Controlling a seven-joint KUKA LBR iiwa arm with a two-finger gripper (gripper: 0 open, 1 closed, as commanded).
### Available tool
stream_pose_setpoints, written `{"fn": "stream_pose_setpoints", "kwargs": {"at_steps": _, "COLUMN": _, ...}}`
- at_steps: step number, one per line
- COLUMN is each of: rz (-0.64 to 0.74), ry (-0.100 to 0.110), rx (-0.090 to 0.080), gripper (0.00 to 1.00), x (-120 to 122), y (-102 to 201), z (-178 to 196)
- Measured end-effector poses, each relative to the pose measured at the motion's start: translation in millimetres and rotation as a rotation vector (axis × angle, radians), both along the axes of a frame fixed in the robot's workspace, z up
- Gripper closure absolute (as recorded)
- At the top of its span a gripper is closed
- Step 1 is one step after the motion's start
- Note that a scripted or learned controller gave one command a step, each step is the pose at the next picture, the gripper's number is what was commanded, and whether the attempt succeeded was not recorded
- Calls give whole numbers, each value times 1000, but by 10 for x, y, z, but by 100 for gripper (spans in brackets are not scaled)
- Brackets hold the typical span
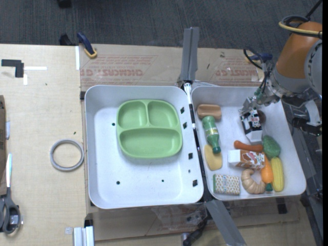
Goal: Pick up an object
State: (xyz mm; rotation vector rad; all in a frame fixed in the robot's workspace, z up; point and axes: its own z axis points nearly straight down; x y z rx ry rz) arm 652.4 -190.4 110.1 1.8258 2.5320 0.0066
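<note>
Task thing is any toy in the right bin [287, 191]; nearest to me is a small black-and-white item [254, 121] by the bin's far right side. My hand [252, 111] is down right over it, touching or just above, can't tell which. Can't tell how far open my hand is or whether it has hold of anything. Rest of that bin: bread roll [209, 110], green bottle [210, 133], yellow piece [213, 159], cracker [226, 184], croissant [252, 181], corn [277, 173], carrot [249, 146], green vegetable [271, 147]. Left bin [97, 188] holds a green divided plate [149, 128]. On the table [36, 111], a tape ring [67, 154] and scissors [9, 209].
</note>
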Motion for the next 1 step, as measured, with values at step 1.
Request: {"fn": "stream_pose_setpoints", "kwargs": {"at_steps": 1, "rz": -59, "ry": 15, "rx": 7, "gripper": 100, "x": 74, "y": 526, "z": 1003}}
